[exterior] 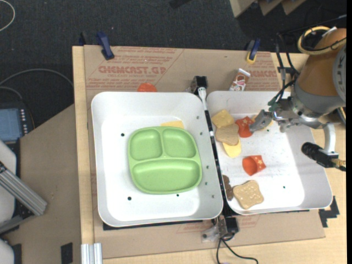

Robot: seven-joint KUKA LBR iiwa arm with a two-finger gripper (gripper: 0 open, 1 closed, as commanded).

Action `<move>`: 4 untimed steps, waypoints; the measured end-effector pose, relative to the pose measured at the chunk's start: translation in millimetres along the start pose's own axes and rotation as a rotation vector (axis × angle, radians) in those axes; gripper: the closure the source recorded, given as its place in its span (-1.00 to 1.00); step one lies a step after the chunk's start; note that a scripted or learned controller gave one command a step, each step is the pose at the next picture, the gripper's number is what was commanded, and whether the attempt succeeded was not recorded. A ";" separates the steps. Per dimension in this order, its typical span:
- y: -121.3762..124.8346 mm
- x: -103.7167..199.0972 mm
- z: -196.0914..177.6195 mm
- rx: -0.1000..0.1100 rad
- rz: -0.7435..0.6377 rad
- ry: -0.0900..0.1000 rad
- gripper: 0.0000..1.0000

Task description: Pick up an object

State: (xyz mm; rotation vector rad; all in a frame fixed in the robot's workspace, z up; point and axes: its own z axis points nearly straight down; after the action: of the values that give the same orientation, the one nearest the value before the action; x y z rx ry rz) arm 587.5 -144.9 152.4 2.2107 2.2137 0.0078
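A: Nearest to the camera, in the right white bin [313,199], lies a tan toast-shaped toy slice [247,194]. Above it is a small red plastic block [253,164].

B: And the left white bin [104,147]?

A: It holds a green plastic plate with three compartments [164,159], and a pale yellow flat piece [174,124] shows from behind the plate.

B: Where is the gripper [258,123]?

A: It is low in the upper part of the right bin, and its tip is just beside a red rounded toy piece [243,127]. To me this looks like the thing it aims at. Whether its fingers are apart or closed, I cannot tell, and I see nothing clearly between them.

B: What may go wrong?

A: The red piece lies very close to a heap of tan and yellow flat food pieces [227,137]. I think a finger could land on the heap, or only push the red piece aside toward the bin's wall. The piece is also small and rounded, so it may slip out when the fingers close.
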 end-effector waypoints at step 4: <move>-84.9 21.0 62.5 0.001 0.004 0.004 -1.00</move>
State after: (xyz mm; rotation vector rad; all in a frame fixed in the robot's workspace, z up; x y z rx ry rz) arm 503.4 -124.4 88.6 2.2176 2.2111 0.0113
